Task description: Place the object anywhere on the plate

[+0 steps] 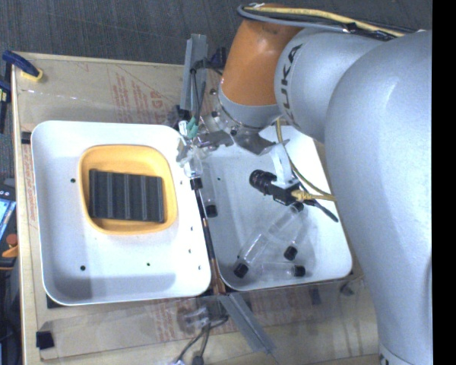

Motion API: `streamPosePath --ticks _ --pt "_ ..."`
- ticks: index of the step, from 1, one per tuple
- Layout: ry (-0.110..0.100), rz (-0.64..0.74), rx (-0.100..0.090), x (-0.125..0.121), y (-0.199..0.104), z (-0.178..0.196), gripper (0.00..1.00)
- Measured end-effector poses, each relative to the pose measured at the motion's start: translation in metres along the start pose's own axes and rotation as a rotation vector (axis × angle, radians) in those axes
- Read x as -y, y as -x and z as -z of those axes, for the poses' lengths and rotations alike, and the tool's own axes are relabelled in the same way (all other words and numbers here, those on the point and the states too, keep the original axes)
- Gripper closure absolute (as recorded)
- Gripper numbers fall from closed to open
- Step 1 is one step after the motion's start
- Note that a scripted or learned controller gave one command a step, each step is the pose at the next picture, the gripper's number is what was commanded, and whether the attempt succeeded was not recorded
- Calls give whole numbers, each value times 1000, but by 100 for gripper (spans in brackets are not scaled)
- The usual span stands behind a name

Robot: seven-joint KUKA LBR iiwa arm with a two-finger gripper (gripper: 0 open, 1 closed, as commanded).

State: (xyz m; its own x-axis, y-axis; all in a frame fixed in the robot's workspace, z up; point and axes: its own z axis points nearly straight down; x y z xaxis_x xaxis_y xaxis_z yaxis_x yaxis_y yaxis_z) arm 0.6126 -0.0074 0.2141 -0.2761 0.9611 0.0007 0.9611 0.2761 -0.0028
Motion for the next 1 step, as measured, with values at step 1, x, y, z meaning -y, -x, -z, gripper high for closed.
streamPosePath --ticks 1 --pt "0 0 0 0 0 0 0"
